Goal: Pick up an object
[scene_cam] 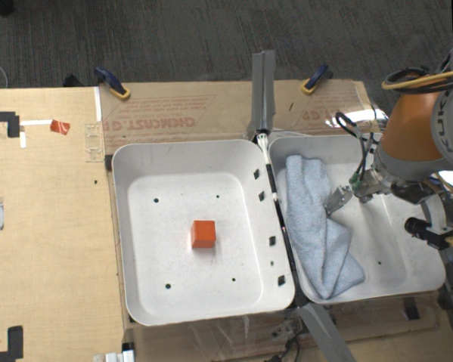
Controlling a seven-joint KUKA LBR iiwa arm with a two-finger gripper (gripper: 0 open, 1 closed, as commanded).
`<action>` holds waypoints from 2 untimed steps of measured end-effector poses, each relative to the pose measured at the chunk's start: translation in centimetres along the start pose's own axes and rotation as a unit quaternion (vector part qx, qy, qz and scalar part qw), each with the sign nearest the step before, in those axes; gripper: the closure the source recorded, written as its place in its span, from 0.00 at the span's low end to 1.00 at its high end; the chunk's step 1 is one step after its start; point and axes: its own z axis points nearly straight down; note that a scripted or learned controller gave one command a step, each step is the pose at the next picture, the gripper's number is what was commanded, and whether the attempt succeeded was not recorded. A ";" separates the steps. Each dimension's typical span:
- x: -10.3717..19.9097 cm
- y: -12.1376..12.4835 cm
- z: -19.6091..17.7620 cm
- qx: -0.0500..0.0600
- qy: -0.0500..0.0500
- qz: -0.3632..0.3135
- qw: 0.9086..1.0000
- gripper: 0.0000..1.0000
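An orange-red block (203, 234) lies near the middle of the left bin (135, 177). A pale blue-grey towel (318, 224) is crumpled along the left side of the right bin (398, 273). My gripper (339, 200) reaches in from the right, its tip at the towel's right edge about halfway down the bin. The grey arm with its orange band (409, 125) rises behind it at the right edge of the view.
A metal divider bar (263, 91) runs between the bins at the back. Two clamps (112, 82) (315, 79) hold brown cardboard behind the bins. A wooden bench top (47, 224) spreads to the left with small black brackets and a red tag (59, 127).
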 end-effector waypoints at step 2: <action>-0.2 0.0 -1.0 -0.001 -0.001 0.002 1.000 0.00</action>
